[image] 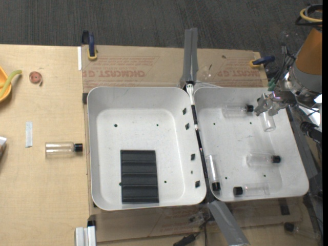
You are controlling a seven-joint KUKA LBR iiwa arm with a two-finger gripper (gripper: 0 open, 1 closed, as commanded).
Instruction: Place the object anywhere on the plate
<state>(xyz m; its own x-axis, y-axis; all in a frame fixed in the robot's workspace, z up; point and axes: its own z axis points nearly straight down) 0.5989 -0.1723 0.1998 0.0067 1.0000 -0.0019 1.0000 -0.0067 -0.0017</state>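
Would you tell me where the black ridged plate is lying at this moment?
The black ridged plate lies in the left bin, near its front wall, left of the hinge between the two bins.

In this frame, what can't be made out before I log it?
- Claw: small and blurred against the right bin; finger state and any contents unclear.
- Clear vials: transparent on white, outlines faint, exact count uncertain.
- Arm: cut off by the right edge.
- Yellow object: cut off at the left edge.

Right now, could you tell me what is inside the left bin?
The left bin holds one dark ribbed plate lying flat near its front wall. Whatever lies under the plate is covered. The clear bottles are in the right bin.
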